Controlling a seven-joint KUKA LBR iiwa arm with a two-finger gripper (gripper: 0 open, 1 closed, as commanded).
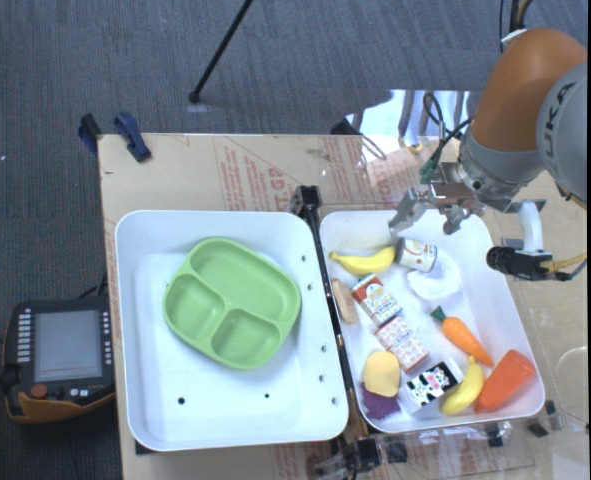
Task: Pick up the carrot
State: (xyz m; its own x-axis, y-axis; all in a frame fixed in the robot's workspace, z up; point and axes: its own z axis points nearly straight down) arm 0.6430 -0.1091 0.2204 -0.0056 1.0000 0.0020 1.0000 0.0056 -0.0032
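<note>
The carrot [464, 336] is small and orange with a green stem end. It lies in the right bin [505, 288], right of centre, pointing toward the front right. My gripper [430, 218] hangs over the back edge of that bin, well behind the carrot. Its fingers are open with nothing between them. A small white can [419, 255] lies just below the gripper.
Around the carrot are a white lid [435, 286], two small cartons [379, 300], an orange pepper [505, 379], two bananas [365, 261] and a cow-patterned box [433, 383]. The left bin [135, 368] holds a green divided plate [232, 302]. A teach pendant [60, 353] lies left of the bench.
</note>
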